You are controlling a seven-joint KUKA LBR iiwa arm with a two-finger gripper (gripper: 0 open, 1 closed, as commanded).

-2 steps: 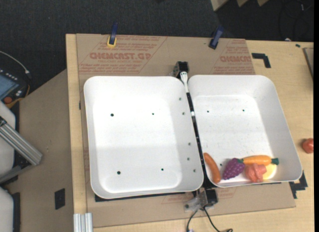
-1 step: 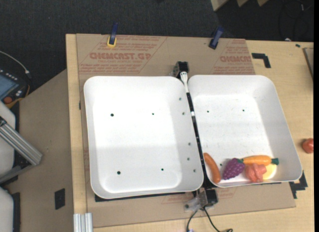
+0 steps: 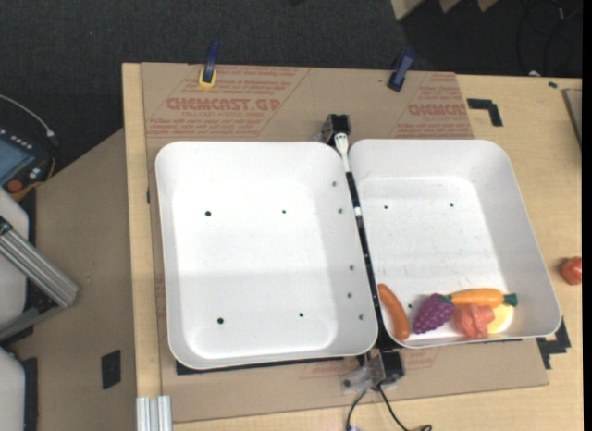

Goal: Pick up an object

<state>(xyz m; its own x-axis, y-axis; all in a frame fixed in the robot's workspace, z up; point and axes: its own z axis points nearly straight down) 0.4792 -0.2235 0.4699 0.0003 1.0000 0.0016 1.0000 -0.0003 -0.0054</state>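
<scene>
Gripper: whether it is wide or narrow cannot be told.
Toys: clustered in the near corner of the right bin [image 3: 518,200], lying against its front wall.
Sausage [image 3: 393,312]: orange-red, slanted, leftmost, by the bin's inner wall.
Grapes [image 3: 432,313]: purple bunch, just beside the sausage.
Carrot [image 3: 481,298]: orange with a green tip, lying across a red piece [image 3: 472,322] and a yellow piece [image 3: 500,321].
Left bin [image 3: 176,235]: white, side by side with the right one on the bench [image 3: 277,87].

Even, bright overhead light falls on the worktop [image 3: 277,96]. The two white bins [image 3: 250,244] nearly bleach out, with a faint shading band across their lower halves. Toward twelve o'clock the floor goes dim. Focus is slightly soft throughout, edges grainy.
</scene>
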